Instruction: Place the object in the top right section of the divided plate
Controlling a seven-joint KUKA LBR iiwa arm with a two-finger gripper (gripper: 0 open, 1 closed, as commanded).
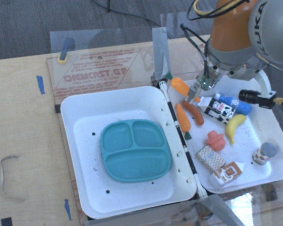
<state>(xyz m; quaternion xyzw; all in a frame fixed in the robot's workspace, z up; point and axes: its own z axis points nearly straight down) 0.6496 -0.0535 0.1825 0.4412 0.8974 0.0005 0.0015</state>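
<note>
Camera view: 2 white bins sit side by side on the bench. The left bin [79, 118] holds a teal divided plate [135, 151] with 3 sections: 2 small ones along its far edge and 1 long one along its near edge. All 3 sections show only bare teal surface.

Taking the divided plate as the landmark, everything else lies to its right in the right bin [281, 160]. Just beyond the rim shared by the 2 bins, closest to the plate, is an orange carrot [183, 118], and touching its right side a brown sausage [193, 113]. Farther right and toward the far edge lies an orange rounded piece [180, 85]. Still farther right are a black-and-white cow-patterned carton [221, 108], a blue piece [236, 105] beside it, and a yellow banana [235, 127]. Right of the plate's near half sit a pink piece [216, 140], a patterned packet [209, 158], a small white and orange box [228, 172] and, farthest right, a small grey-topped item [263, 153].

The gripper [197, 92] hangs low over the far end of the sausage, right of the plate's top right section. Its fingers are small and dark against the clutter, so I cannot tell how wide the jaws stand, or whether anything lies between them.
</note>
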